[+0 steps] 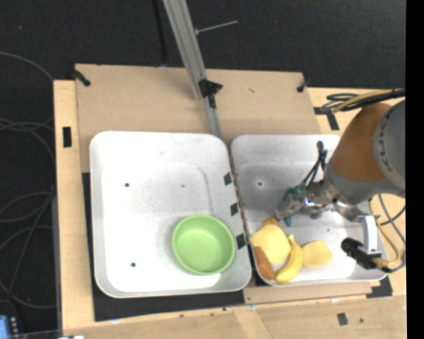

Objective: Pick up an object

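1. Looking nearest, we see a banana [292, 262] beside a yellow fruit [317, 253] in the right bin [268, 154].
2. A green bowl [203, 243] sits in the left bin [141, 168].
3. Farther back, the gripper [291, 209] hovers just above the fruit; we cannot tell its finger spread or any hold.

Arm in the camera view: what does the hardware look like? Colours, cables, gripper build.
The arm is a bulky rounded body, grey with a broad orange band above the wrist. Thin dark cables run along the wrist down to the gripper, a small metallic grey assembly with teal-green touches. More cables loop by the base at right.
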You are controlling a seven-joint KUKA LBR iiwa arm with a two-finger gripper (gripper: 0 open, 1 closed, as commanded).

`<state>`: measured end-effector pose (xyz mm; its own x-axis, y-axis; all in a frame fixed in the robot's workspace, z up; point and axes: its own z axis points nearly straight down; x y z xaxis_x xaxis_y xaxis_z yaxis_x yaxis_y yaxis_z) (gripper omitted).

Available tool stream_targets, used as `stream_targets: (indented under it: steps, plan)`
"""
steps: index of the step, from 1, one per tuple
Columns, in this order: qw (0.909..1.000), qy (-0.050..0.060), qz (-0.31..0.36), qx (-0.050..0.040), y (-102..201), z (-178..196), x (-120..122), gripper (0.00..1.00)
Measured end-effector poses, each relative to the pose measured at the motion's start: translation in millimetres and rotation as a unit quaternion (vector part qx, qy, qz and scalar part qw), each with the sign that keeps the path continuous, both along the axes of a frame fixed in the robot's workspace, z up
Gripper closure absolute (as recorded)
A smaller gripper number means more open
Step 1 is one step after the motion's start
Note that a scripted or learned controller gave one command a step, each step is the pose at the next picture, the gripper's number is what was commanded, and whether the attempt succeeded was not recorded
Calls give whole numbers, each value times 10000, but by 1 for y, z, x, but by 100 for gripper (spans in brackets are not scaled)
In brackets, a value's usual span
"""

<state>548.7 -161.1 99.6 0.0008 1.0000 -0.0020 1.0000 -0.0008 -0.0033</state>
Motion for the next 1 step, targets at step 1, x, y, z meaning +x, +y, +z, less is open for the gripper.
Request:
stream_targets:
  steps: [1]
  plan:
    - [10000, -40, -24, 7, 0, 14, 2, 100]
